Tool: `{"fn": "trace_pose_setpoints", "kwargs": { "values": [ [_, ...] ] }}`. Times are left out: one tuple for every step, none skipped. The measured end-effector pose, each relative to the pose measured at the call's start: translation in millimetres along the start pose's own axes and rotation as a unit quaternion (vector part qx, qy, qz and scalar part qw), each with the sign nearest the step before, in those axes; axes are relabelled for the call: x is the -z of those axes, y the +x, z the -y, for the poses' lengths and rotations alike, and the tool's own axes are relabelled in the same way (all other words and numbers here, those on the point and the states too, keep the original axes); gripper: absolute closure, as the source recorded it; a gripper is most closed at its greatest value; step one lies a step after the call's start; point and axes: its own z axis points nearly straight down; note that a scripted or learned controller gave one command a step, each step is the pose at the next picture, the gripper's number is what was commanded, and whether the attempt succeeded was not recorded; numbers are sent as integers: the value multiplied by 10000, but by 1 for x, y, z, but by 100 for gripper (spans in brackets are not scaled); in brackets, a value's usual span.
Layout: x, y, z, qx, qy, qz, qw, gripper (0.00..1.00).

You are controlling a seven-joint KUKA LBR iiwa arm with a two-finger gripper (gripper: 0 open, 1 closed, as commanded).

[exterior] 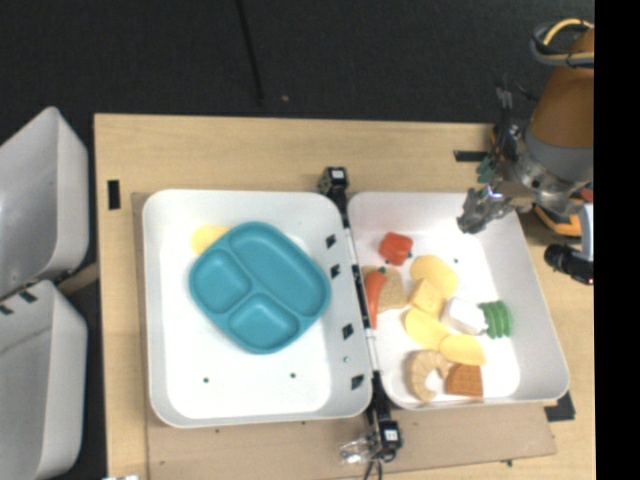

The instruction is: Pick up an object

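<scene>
End effector (478, 212) hovers over the right bin's (535, 298) upper corner; its grip state I cannot tell. Toy food (432, 313) lies heaped in that bin, untouched, so picking appears yet to begin. Left bin (160, 298) carries a blue tray (258, 285).

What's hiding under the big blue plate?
A yellow thing pokes out from beneath the blue plate at its upper left edge, in the left bin. The plate covers most of it, so its shape stays unclear.
</scene>
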Motion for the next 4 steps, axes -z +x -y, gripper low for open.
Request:
{"fn": "trace_pose_setpoints", "kwargs": {
  "values": [
    [-8, 47, -10, -2, 2, 1, 10000, 100],
    [-15, 97, -23, 0, -2, -2, 10000, 100],
    [-13, 148, -29, 0, -11, -1, 10000, 100],
    [5, 201, -50, 0, -22, -4, 10000, 100]
  ]
}}
